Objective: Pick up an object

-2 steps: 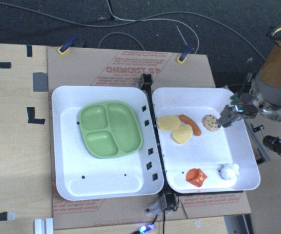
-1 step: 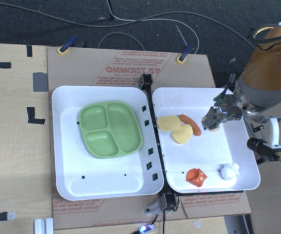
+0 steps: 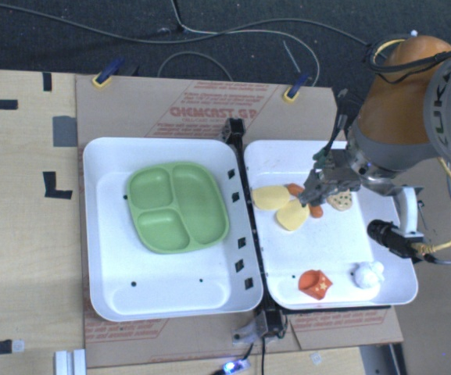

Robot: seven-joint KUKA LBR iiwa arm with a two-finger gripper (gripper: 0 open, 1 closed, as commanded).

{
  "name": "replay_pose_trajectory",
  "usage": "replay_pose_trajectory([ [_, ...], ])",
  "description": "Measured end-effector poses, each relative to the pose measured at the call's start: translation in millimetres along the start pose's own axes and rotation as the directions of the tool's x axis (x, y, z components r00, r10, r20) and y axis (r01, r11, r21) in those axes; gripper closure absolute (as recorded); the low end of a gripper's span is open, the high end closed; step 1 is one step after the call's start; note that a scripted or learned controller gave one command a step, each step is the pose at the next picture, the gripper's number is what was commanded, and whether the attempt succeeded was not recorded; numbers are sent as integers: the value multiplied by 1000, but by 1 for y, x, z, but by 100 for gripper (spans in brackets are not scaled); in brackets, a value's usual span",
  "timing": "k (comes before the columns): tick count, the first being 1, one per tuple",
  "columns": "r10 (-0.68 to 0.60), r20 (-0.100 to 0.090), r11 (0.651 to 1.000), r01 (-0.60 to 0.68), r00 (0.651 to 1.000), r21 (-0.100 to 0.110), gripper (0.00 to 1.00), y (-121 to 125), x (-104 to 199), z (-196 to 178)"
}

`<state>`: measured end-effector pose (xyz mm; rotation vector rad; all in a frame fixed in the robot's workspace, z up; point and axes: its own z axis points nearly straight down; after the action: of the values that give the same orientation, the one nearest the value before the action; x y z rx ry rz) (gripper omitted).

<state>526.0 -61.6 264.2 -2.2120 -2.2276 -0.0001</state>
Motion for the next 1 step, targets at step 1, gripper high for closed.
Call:
replay_pose_trajectory([
  [1, 1, 0, 1000, -1, 1000, 3, 100, -2, 51, 18],
])
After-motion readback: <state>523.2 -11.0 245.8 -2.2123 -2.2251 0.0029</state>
